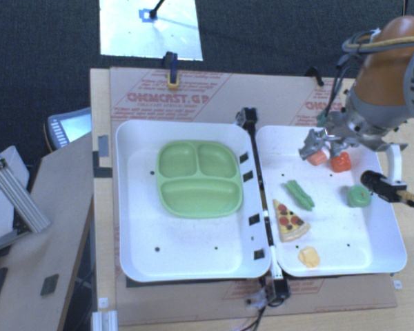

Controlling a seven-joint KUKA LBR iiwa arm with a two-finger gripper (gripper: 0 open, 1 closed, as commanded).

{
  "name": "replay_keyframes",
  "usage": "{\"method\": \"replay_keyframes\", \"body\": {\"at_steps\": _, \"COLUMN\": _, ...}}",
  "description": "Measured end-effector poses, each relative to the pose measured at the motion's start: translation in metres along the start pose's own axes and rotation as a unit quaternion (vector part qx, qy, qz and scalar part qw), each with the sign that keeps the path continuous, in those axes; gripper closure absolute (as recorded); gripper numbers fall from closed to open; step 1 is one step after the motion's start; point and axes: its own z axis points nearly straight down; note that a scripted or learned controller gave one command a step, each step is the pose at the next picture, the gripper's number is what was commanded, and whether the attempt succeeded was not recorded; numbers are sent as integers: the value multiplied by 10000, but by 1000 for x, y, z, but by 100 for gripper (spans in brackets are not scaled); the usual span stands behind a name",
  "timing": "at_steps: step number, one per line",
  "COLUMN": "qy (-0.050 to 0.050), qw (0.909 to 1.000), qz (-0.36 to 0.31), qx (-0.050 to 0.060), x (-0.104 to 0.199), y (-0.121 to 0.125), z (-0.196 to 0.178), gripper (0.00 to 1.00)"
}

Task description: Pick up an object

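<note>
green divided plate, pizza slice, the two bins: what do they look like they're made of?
Green divided plate: likely molded plastic, matte; uniform color, rounded compartment ridges.
Pizza slice: toy, probably plastic or rubber; flat painted toppings, too small to tell which.
Bins, left and right: thin white plastic by the look, faint sheen, rounded rims.

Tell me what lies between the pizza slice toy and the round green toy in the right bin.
In the camera view, between the pizza slice toy and the round green toy, lies the long green pod-shaped toy, slightly above, on the bin's white floor.
</note>
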Motion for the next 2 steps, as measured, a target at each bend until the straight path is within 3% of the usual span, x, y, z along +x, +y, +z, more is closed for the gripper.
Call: {"method": "replay_keyframes", "body": {"at_steps": 2, "qy": 3, "qw": 10000, "qz": -3, "qx": 10, "x": 105, "y": -10, "z": 10, "gripper": 100}}
